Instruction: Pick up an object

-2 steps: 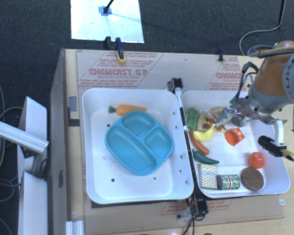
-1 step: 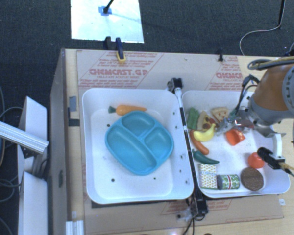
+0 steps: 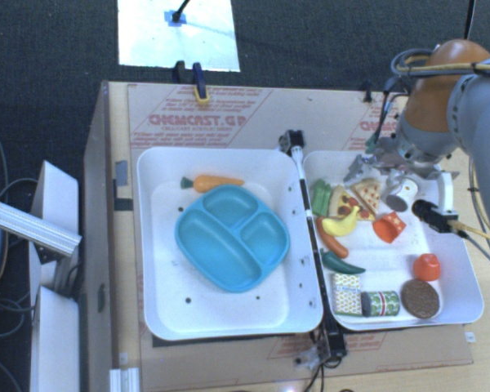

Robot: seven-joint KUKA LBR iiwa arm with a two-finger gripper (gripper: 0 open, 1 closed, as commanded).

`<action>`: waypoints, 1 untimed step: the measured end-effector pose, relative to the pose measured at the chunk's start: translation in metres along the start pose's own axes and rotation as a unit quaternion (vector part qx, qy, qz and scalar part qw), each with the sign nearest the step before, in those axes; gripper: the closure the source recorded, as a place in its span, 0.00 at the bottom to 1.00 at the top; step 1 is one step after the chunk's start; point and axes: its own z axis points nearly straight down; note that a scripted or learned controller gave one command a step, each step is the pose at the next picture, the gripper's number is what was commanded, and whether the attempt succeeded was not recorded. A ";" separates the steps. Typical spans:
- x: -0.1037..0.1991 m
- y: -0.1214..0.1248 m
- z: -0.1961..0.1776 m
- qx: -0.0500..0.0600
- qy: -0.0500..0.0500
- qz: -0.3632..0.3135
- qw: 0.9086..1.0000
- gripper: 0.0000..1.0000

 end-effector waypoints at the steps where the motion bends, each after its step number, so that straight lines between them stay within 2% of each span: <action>1: 0.008 -0.018 -0.003 0.002 0.000 0.001 1.000 0.00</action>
